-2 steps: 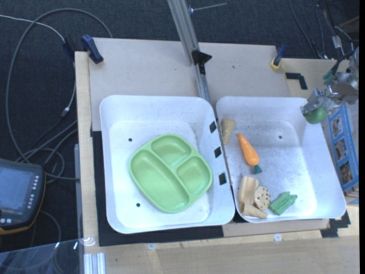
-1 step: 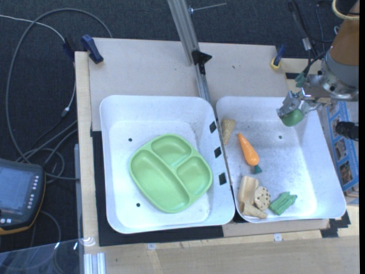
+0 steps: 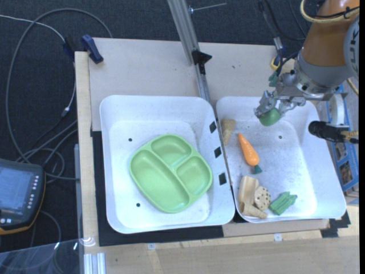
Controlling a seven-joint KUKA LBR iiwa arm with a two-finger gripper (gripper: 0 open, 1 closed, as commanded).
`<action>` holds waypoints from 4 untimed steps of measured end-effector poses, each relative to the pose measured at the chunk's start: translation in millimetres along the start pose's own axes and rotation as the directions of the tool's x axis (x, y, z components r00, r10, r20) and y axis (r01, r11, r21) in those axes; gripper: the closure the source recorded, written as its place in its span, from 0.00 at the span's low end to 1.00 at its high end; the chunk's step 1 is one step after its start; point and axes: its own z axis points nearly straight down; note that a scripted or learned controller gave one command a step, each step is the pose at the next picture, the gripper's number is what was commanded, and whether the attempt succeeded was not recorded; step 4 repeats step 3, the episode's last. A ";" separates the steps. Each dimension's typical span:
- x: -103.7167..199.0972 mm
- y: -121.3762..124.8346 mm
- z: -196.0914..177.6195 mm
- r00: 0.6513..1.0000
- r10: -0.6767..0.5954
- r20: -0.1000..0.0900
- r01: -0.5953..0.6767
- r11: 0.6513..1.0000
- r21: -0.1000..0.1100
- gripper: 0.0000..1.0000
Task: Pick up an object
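Nearest the camera, at the front of the right bin (image 3: 319, 170), sit a green toy piece (image 3: 283, 202), a tan block with dark dots (image 3: 262, 197) and a pale wooden piece (image 3: 247, 190), bunched close together, the wooden piece touching the dotted block. Behind them, mid-bin, an orange carrot toy (image 3: 248, 149) lies slanted, its dark green tip toward the front. A beige cone-like piece (image 3: 228, 131) rests against the bin's left wall, just beside the divider.

Task thing: a small green rounded object (image 3: 270, 116) at the back of the right bin, right at the gripper (image 3: 268, 111). Fingers look clenched around it, the green object showing between them; can't tell if it's lifted off the bin floor or still touching.

Grey arm with orange band (image 3: 336, 7) comes in from the right, wrist tilted down toward the bin's rear left area.

Left bin (image 3: 114, 113) holds a light green divided plate (image 3: 171, 172) with three compartments, lying flat, a bit right of centre.

Both bins sit side by side on the counter (image 3: 148, 67). A metal rail (image 3: 183, 21) runs diagonally from the back down between the bins. Blue clamp (image 3: 91, 47) at the counter's back left corner. Cables (image 3: 34, 56) loop on the dark floor to the left, with a handheld pendant (image 3: 20, 196) at the left edge.
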 end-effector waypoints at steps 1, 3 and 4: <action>51.2 0.9 11.0 1.000 0.000 0.001 0.000 1.000 0.001 1.00; 156.3 7.4 18.0 1.000 0.000 0.001 0.000 1.000 0.001 1.00; 156.3 7.4 18.0 1.000 0.000 0.001 0.000 1.000 0.001 1.00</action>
